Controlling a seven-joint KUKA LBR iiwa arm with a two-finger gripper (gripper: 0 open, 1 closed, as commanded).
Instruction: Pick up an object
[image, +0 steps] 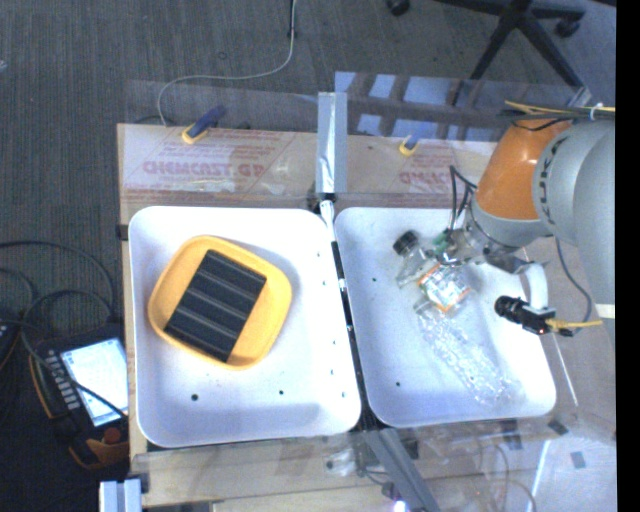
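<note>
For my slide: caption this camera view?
Hand over clear bottle in right bin; yellow dish left.

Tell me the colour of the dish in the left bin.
Yellow dish with a black ribbed insert, camera view.

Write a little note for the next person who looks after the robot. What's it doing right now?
Gripper: down in the right bin, near its back, over a clear plastic bottle with an orange label. I cannot tell whether it is open or shut.
Things: the bottle lies flat in the right bin with its dark cap toward the back. A yellow dish with a black ridged insert lies in the left bin.
Done: nothing visibly lifted yet.
Left: get a grip on something and lift it.
</note>
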